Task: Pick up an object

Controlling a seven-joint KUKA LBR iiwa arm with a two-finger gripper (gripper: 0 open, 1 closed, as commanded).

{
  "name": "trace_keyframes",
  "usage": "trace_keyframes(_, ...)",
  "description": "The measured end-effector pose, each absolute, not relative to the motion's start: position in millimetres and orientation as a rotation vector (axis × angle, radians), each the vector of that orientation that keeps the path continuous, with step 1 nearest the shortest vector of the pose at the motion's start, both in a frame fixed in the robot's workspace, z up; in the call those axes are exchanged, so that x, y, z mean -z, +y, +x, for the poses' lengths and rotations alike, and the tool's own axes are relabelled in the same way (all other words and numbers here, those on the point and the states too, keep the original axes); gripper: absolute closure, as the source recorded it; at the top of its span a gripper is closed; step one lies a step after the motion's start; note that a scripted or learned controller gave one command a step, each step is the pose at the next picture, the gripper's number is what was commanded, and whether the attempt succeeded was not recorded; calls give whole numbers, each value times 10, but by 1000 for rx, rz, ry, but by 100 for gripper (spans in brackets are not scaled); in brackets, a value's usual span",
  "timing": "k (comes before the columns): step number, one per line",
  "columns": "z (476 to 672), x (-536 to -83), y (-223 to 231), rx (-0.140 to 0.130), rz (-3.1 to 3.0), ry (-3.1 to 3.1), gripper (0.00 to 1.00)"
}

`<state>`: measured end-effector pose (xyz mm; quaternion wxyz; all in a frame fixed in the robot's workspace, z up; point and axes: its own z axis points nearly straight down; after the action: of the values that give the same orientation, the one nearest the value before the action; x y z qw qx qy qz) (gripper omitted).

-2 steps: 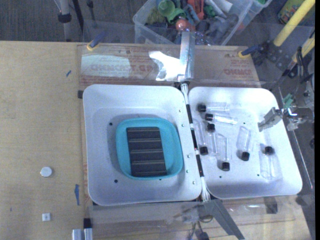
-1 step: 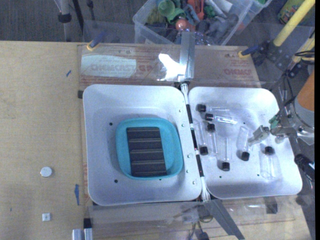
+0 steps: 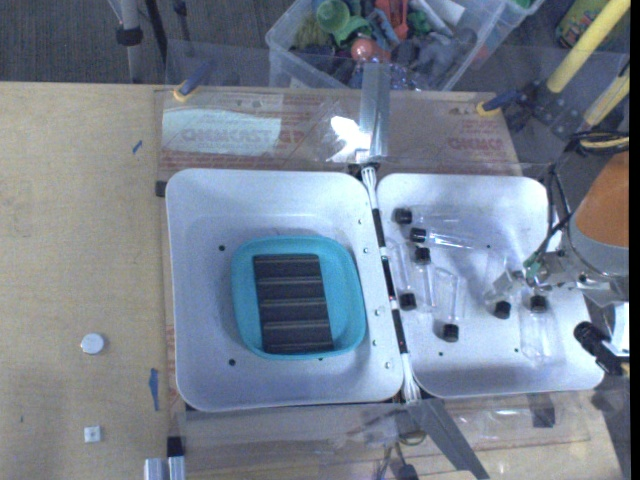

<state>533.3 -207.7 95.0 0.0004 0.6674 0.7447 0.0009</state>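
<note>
Vials (image 3: 436, 298), clear plastic with black caps, lie scattered across the right bin (image 3: 470, 368); I count several, most on their sides, some near the divider and a few toward the arm's side. I judge them light, stiff and slick, apt to roll or skid off a fingertip, and hard to read against the white floor since the bodies are nearly see-through. Best hold, I think, is across the body just below a cap, fingers square to the long axis so the tube cannot squirt out. The gripper (image 3: 532, 280) sits low over the right bin's far right side, close to a vial (image 3: 535, 330) and a loose-looking cap (image 3: 501, 309); I cannot tell how wide it stands or whether it has anything. The left bin (image 3: 200, 228) holds a teal tray (image 3: 296, 296) with a dark ribbed block (image 3: 292, 303) in it, bulkier and likely harder to span.
</note>
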Motion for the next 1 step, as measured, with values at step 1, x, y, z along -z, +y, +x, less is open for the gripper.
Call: trace_keyframes(1,5338,-1049,-2088,-4,2097,2333,100)
